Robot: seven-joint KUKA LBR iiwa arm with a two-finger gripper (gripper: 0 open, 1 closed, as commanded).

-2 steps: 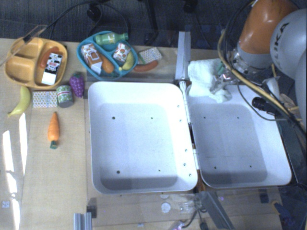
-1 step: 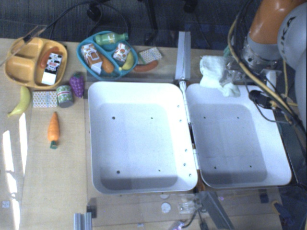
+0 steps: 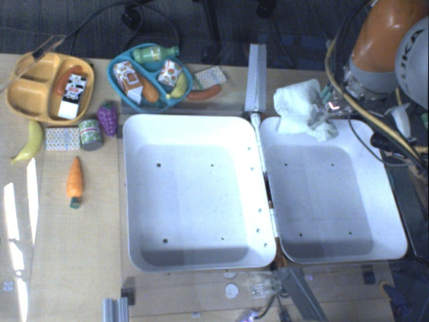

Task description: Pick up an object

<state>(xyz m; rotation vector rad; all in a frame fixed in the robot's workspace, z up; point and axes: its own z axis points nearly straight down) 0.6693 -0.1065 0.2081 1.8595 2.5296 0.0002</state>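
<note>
A crumpled white cloth lies over the far left rim of the right bin. My gripper is at the cloth's right edge, low over the bin's far rim, its metal fingers touching or pressing into the fabric. The grey arm with its orange band rises behind it at the upper right. The left bin shows only its white floor.
Left of the bins the bench holds a toy carrot, a banana, purple grapes, a small can, a yellow tray and a blue tray of toy food. Cables loop at the right of the right bin.
</note>
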